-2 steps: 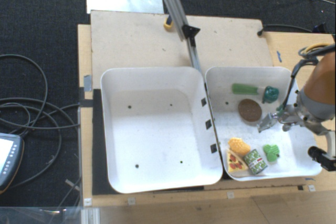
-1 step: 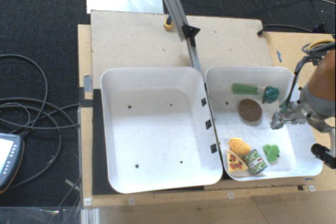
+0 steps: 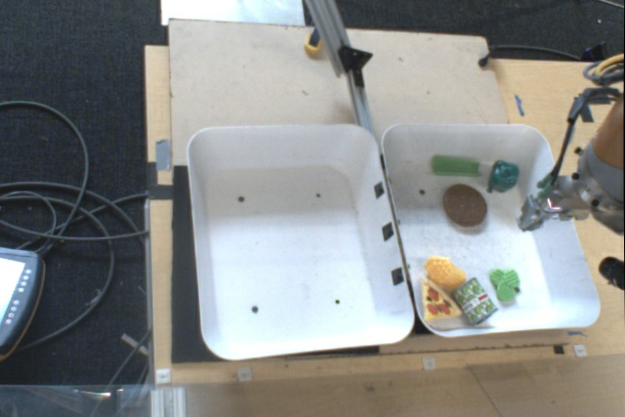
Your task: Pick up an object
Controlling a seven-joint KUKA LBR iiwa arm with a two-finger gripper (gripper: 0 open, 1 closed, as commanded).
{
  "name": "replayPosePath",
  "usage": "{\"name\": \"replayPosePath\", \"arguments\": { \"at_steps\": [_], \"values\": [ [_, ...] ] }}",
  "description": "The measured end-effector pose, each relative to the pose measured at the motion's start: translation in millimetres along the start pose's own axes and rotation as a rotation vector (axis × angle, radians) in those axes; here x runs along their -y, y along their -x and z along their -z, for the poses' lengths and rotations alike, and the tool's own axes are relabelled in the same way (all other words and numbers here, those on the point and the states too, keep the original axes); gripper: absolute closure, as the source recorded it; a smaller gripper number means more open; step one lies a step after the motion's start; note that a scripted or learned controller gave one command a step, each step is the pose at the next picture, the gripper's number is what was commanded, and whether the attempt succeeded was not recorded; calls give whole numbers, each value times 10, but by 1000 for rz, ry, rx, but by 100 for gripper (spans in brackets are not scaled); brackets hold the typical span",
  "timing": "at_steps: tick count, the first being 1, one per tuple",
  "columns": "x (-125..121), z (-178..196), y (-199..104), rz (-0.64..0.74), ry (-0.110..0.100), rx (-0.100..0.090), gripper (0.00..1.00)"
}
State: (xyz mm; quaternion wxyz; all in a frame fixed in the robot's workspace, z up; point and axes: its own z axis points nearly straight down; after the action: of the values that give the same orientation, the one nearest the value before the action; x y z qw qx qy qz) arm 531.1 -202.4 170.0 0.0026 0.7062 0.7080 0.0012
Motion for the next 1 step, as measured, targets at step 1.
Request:
{"name": "replayPosePath", "arguments": {
  "at_steps": [1],
  "values": [
    [-18, 353, 6, 2, 0, 0, 100]
  ]
}}
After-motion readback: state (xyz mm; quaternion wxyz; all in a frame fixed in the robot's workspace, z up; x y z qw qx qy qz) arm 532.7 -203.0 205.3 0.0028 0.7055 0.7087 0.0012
